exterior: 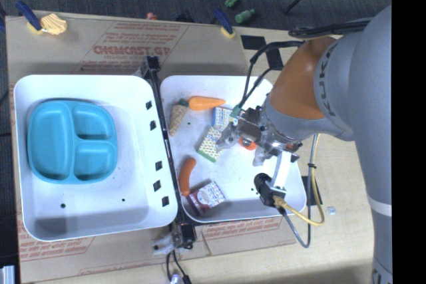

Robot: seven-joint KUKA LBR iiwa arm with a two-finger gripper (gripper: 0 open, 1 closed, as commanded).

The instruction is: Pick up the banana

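My gripper hangs low over the middle of the right bin, at the end of the grey arm with the orange band. Its tip is beside a green-and-white packet and a small blue-white packet. The arm and wrist cover the right half of this bin, hiding what lies under them. Nothing can be made out held at the gripper's tip.
In the right bin lie a carrot, a corn cob, an orange sausage and a dark red packet. The left bin holds a blue divided tray. A yellow cable loops over the bin's front right rim.
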